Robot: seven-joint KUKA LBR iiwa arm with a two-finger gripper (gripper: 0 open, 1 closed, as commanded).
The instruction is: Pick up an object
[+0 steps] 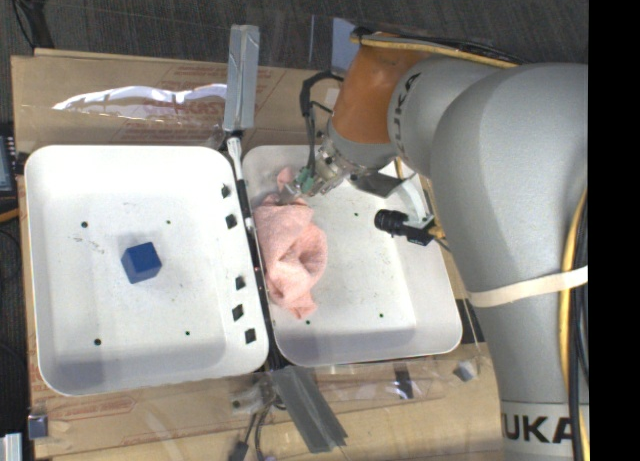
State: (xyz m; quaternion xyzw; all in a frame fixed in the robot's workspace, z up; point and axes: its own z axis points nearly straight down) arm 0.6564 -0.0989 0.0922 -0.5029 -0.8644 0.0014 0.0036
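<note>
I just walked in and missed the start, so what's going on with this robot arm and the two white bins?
The grey arm reaches in from the right, with its gripper down at the far end of the right bin, right at the top edge of a crumpled pink cloth. The cloth lies along that bin's left wall and does not look lifted. A small blue cube sits alone in the left bin, untouched.

From here the hand is too small and dark against the pink cloth to make out its fingers. The arm covers the right bin's far right corner and runs off the picture's lower edge. The worktop's left end is cut away too.
</note>
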